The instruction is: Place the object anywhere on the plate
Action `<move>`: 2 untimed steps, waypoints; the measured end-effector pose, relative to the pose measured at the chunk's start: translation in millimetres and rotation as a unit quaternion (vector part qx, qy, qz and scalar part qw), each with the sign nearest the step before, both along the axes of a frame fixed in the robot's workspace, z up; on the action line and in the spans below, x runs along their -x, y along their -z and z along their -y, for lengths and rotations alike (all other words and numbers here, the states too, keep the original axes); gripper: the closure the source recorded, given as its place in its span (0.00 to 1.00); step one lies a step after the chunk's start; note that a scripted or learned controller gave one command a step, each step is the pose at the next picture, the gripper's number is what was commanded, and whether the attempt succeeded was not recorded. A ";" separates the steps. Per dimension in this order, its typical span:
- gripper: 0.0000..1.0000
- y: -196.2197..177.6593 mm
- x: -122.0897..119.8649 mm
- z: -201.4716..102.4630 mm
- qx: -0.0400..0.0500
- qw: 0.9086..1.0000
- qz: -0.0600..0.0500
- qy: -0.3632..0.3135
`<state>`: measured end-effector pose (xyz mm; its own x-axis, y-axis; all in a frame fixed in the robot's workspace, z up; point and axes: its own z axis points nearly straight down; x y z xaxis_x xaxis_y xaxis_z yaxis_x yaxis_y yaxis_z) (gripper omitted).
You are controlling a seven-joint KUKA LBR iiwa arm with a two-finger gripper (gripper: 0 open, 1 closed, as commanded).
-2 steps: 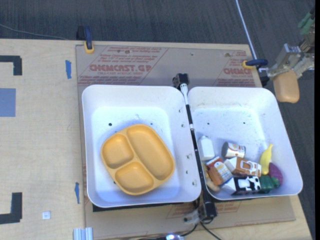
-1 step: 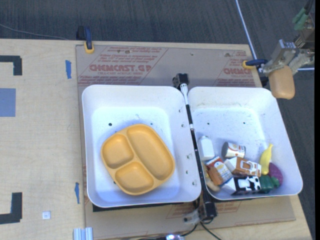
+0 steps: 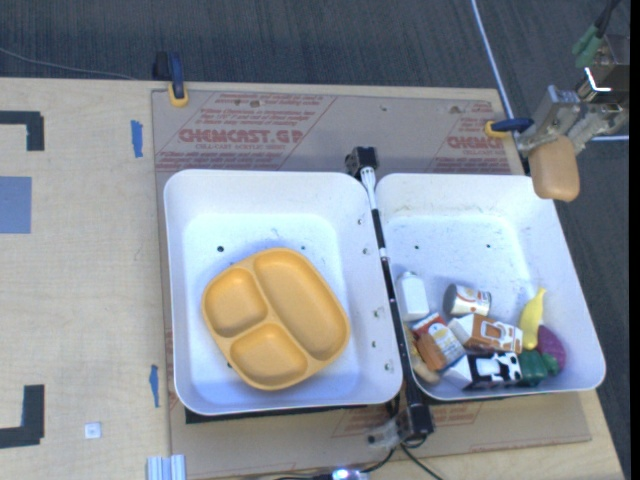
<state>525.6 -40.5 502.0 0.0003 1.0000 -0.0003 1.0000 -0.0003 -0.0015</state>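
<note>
Two white bins sit side by side on your bench: the left bin point(image 3: 190, 268) holds the yellow plate point(image 3: 275, 318), the right bin point(image 3: 560, 258) a heap of small toy groceries. Your gripper point(image 3: 562, 133) hangs at the far right corner, just past the right bin's rim, with a tan, rounded object point(image 3: 555, 171) directly beneath the fingers. It looks pinched at its top between them — jaws closed to about its width — though the contact itself is too small to make out surely.

For the step in hand, you want a level carry leftward across the divider between the bins. Stay high enough to clear both rims, and descend only once you are over the plate.

The plate is smooth moulded plastic with three shallow compartments and raised ridges between them. Aim for the large compartment; a ridge could tip the piece. The object looks smooth and bread-like, a soft oblong that may roll or slip — lower it close before letting go rather than dropping it.

Among the heap, a small yellow banana point(image 3: 532, 313) and a purple piece point(image 3: 551, 348) lie well clear of your path.
</note>
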 end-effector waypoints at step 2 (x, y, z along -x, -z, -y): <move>1.00 10.3 -1.3 -6.7 0.000 1.000 0.000 0.000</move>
<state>526.9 -33.8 491.7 0.0002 1.0000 -0.0005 1.0000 -0.0002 -0.0019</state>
